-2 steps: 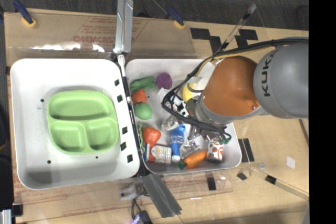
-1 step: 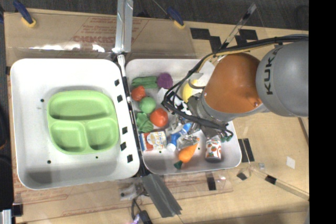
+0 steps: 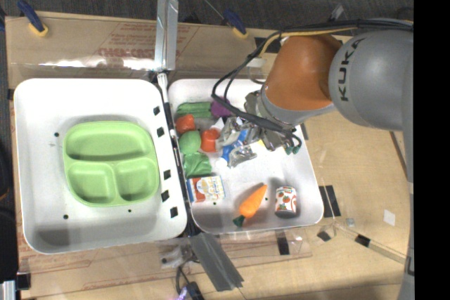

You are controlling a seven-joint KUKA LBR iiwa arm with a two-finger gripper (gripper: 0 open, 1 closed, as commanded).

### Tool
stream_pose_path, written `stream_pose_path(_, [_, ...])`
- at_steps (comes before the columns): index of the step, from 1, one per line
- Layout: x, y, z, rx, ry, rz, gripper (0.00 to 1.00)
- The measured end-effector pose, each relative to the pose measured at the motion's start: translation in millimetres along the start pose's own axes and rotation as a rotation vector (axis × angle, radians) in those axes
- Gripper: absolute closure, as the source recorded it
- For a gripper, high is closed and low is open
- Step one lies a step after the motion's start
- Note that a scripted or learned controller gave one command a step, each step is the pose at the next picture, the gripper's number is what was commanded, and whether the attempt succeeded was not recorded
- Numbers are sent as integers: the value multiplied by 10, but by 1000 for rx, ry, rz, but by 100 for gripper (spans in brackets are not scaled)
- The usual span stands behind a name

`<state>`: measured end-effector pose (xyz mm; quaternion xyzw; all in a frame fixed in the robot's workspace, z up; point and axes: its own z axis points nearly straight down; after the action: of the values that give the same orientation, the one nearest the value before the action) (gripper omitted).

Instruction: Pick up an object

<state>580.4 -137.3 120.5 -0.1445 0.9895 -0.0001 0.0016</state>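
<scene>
— Camera view first: where is the grey arm's two-finger pincer (image 3: 235, 144)?

— Low over the right white bin (image 3: 304, 172), amid the pile of toys. Whether it is wide or narrow, I cannot tell.

— What lies around it?

— An orange plastic carrot (image 3: 252, 201) and a small red-labelled can (image 3: 285, 200) below it, a green plastic vegetable (image 3: 190, 144) to its left, and a green divided tray (image 3: 111, 162) farther left.

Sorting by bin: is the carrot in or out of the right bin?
In. The carrot lies on the right bin's floor, near its front rim.
</scene>
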Motion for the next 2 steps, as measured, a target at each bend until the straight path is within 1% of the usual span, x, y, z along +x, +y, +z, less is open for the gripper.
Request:
stream_pose_path(1, [-501, -177, -314, 2, -2, 357, 100])
stream_pose_path(2, [-599, 43, -71, 10, -27, 435, 100])
